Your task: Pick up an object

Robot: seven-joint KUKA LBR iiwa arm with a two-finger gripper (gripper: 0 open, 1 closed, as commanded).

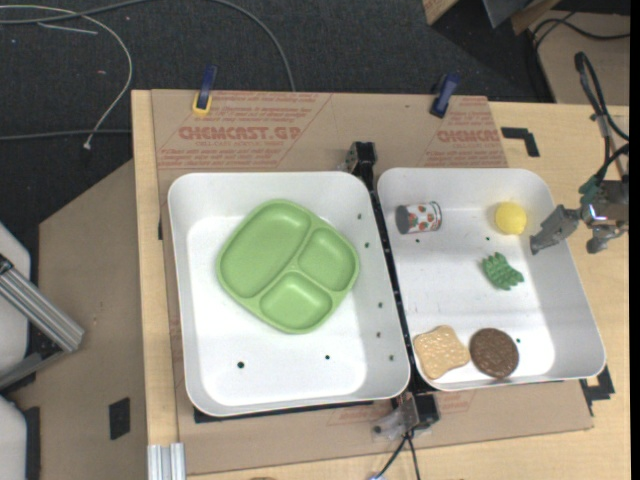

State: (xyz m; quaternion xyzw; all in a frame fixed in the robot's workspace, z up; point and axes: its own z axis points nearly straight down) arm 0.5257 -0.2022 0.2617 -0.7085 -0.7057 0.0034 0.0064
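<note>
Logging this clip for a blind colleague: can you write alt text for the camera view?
A gripper hangs at the right bin's right edge, above a small can, yellow ball, green leafy piece, toast slice and brown cookie. The left bin holds a green divided plate.

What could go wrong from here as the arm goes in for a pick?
The end effector sits at the right bin's rim, so a descent may clip that wall. The lemon is round and the can lies on its side, so either may roll away when touched. The cracker and cookie lie flat and close together, so they are hard to grip singly.
</note>
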